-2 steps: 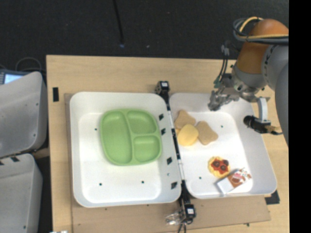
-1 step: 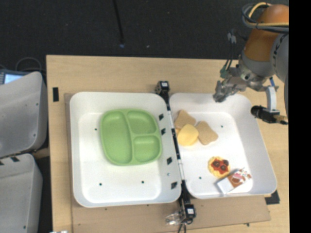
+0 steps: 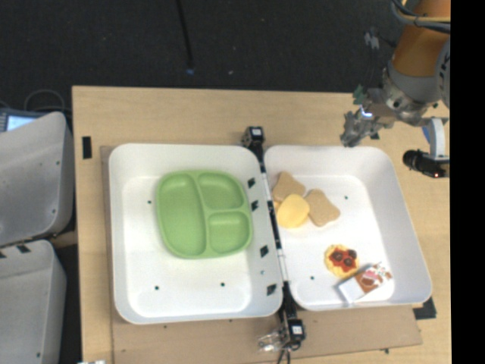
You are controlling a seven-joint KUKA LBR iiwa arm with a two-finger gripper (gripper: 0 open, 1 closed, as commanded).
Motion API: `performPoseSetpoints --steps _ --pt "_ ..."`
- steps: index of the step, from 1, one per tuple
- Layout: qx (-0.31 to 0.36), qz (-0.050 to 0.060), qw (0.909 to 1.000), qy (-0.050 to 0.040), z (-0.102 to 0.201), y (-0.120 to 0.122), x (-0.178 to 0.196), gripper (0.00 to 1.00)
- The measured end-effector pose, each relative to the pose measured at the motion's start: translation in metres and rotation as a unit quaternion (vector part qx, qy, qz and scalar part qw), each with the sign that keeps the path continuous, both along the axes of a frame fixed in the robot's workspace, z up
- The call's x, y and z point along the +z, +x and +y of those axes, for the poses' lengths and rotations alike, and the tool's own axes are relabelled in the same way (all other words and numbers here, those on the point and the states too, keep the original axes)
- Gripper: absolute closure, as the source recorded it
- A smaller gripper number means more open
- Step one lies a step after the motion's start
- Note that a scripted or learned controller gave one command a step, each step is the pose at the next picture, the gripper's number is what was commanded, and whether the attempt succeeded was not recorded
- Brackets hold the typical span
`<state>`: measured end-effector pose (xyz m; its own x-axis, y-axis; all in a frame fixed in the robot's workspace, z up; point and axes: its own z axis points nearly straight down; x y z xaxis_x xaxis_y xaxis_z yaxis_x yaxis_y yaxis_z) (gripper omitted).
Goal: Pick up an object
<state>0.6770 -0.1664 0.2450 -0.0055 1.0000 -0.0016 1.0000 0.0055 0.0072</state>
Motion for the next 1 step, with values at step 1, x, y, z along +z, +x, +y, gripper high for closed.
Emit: performPoseSetpoints --steps 1 --pt "0.001 0.001 1.0 0.0 -0.0014 0.001 0.0357 1.0"
